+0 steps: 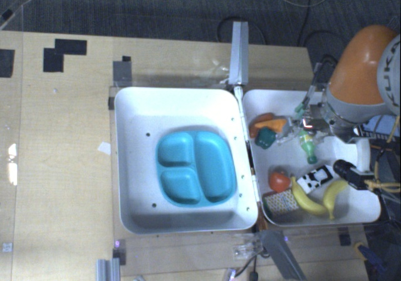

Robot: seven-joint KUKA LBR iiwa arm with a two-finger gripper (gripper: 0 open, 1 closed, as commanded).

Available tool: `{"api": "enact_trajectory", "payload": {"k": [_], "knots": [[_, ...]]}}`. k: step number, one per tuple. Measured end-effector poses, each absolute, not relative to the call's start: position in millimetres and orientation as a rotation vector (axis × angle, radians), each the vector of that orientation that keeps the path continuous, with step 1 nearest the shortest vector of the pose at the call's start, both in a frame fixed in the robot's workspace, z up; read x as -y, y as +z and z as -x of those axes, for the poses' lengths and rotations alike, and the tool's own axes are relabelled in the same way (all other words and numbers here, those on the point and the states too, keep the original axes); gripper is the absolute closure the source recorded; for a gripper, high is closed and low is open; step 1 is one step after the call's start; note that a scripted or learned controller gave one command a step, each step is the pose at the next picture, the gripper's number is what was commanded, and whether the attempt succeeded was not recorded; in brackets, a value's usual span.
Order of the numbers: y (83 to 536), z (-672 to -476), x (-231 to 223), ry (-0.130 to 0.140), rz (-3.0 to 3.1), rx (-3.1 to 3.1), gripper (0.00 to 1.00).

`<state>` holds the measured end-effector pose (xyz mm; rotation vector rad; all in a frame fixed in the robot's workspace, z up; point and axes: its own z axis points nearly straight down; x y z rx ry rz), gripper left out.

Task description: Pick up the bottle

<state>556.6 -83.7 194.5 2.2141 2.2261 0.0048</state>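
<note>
You see the tool (305, 124) partly hidden under the arm; its state cannot be told. The green bottle (307, 147) lies below it, long axis pointing up-and-down in the view.

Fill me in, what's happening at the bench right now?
The arm is reaching in over the right bin, with its gripper low above a small green bottle lying near the bin's middle. Nothing looks lifted yet. Around the bottle lie a banana, a tomato, a teal piece and an orange piece. The left bin holds a blue divided tray.
</note>
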Motion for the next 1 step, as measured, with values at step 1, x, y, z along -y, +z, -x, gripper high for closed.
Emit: {"api": "enact_trajectory", "payload": {"k": [1], "knots": [[172.4,-570.1,143.7,0.005,-2.206,-2.231,0.0]]}}
